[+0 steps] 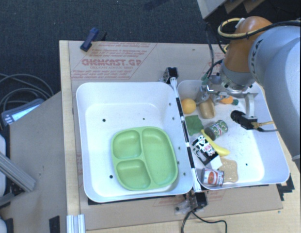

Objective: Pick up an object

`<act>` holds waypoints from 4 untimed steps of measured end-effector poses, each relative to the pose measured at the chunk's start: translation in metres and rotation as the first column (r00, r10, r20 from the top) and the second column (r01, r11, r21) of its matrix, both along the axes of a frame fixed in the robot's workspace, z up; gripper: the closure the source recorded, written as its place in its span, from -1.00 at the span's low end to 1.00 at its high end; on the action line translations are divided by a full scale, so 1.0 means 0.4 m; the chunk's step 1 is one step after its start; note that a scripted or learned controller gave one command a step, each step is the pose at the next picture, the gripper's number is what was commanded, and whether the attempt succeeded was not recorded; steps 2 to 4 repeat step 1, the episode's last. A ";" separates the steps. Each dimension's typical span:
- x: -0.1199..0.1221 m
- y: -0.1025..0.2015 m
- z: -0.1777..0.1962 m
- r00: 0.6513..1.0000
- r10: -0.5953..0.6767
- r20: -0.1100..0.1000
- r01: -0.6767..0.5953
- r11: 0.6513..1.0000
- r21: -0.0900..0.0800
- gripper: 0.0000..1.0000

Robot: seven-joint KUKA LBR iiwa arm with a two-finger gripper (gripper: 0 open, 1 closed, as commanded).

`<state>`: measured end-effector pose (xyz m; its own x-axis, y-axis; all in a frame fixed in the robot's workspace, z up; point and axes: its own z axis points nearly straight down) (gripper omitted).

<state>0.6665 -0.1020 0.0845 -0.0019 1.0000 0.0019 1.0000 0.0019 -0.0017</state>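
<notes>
My gripper [209, 93] hangs low over the far left part of the right bin [266, 171], under the orange wrist band. Directly below and in front of it lies a tan rounded object [206, 110], very close to the gripper tip. A yellow-orange ball [188, 106] rests to its left against the bin wall. A small orange piece [228, 100] peeks out on the right of the gripper. Nothing can be seen held.
Nearer in the right bin lie a green can [218, 128], a flat green piece [194, 124], a banana [216, 144], a black-and-white toy [203, 148], a red-labelled can [213, 177] and a tan slice [229, 170]. The left bin [92, 101] holds a green divided plate [143, 158].
</notes>
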 end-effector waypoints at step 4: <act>-0.102 0.234 0.254 1.000 0.001 0.005 -0.001 1.000 0.000 1.00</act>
